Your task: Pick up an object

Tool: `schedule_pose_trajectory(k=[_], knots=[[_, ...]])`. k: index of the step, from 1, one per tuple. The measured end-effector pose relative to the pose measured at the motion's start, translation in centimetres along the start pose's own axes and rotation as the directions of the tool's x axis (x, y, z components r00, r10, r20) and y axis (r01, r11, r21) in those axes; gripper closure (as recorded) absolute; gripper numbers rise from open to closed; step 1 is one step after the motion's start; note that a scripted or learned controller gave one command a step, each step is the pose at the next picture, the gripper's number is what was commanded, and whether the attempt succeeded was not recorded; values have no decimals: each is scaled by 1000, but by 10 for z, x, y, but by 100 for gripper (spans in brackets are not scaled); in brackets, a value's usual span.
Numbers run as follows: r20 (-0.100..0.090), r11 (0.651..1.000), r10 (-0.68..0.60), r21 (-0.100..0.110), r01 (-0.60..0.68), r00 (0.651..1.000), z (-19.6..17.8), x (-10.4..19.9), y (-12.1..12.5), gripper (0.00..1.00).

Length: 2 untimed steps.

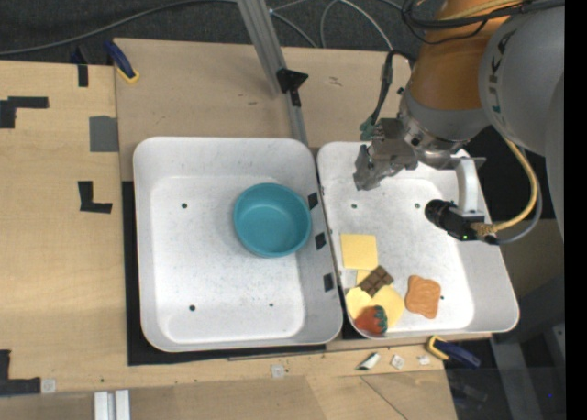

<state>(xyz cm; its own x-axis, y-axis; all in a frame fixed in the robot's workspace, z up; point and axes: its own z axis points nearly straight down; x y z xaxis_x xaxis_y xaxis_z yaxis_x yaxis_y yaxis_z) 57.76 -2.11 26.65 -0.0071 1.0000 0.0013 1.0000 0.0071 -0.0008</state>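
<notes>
My gripper (367, 174) hangs over the far left part of the right bin (486, 299), with nothing visible between its fingers. Toward the bin's near side lie a yellow square block (359, 250), a small brown piece (374, 280), a yellow round piece (387, 302) with a red item (370, 319) on it, and an orange waffle-like piece (423, 296). These things sit well below the gripper in the view, apart from it. A teal bowl (271, 218) stands in the left bin (165, 253).
A metal pole (266, 42) slants up from between the bins at the back. A black cable fitting (454, 216) on the arm hangs over the right bin. Blue clamps (124, 60) sit at the bench corners.
</notes>
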Motion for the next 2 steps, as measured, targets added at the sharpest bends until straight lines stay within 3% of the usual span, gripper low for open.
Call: schedule_pose_trajectory(k=[2], knots=[[0,1000,0,1,0,1000,19,113,30,100]])
